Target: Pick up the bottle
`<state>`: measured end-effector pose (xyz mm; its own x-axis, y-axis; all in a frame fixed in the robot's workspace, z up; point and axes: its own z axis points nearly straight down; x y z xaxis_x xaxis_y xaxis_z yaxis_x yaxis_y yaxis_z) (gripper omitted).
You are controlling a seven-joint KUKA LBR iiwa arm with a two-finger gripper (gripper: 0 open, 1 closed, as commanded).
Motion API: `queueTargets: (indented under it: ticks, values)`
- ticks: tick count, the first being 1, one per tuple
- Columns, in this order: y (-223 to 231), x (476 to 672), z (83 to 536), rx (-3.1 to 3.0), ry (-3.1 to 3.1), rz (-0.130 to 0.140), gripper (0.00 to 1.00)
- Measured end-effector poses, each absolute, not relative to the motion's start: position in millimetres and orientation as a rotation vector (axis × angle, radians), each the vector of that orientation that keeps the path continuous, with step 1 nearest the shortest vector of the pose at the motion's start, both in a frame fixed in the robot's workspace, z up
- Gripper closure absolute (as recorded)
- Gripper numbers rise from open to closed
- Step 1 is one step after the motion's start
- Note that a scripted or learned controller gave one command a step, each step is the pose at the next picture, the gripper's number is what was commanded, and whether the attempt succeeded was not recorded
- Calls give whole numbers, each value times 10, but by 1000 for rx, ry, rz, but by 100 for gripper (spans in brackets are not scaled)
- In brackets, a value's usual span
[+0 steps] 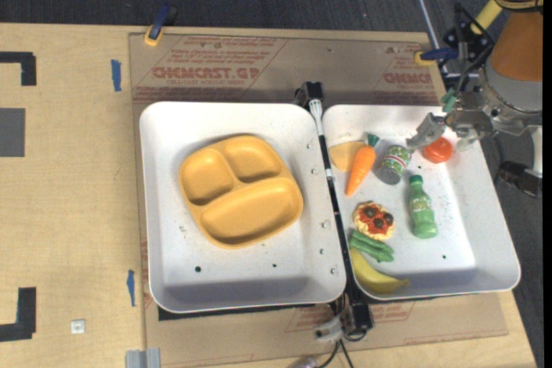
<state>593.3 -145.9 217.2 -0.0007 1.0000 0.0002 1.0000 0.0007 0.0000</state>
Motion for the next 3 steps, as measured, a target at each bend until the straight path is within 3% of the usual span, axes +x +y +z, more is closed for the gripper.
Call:
queueTargets:
  ticks: [1, 2, 3]
  values:
    - [-1742, 5377, 874, -2320, -2119, -1, 0]
    - [-1377, 5070, 866, -1972, -2453, -3, 0]
    - [-1387, 5084, 976, -1977, -2457, -5, 100]
